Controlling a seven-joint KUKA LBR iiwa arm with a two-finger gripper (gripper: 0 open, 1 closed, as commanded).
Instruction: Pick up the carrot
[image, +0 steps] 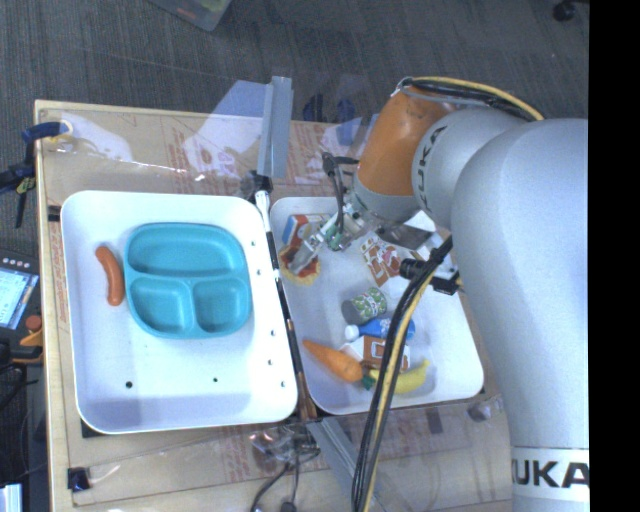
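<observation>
The carrot (335, 361) is orange and tapered. It lies in the near left part of the right bin (455, 345), with its thin end pointing left and its green end next to a banana. My gripper (326, 237) hangs over the far left part of the same bin, well behind the carrot and apart from it. It is just above a red and white packet (299, 256). The arm's grey body and orange band cover the bin's far right corner.
Near the carrot lie a yellow banana (408, 378), a blue and white bottle (375, 329), a green can (367, 303) and a small red box (383, 260). A black cable (388, 380) crosses the bin's front. The left bin (150, 385) holds a blue divided tray (190, 278) and a sausage (110, 274).
</observation>
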